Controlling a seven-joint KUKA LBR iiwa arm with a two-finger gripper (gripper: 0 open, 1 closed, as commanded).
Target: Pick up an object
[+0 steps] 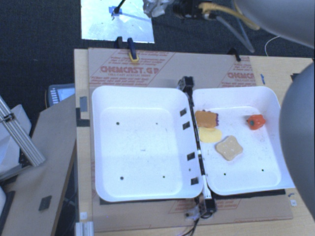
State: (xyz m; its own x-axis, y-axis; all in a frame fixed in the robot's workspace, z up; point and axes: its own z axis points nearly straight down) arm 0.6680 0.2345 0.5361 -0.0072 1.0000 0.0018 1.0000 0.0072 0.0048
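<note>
Arm parked high, nothing picked yet.

I see my gripper (156,1) raised at the far edge, well clear of both bins; whether it's open or closed I cannot tell from this angle. The candidates lie in the right bin (266,178): a tan toast slice (229,148), a flat yellow piece (210,135), a waffle-like orange block (206,118), and a small red-orange item (255,122), probably plastic play food.
</note>
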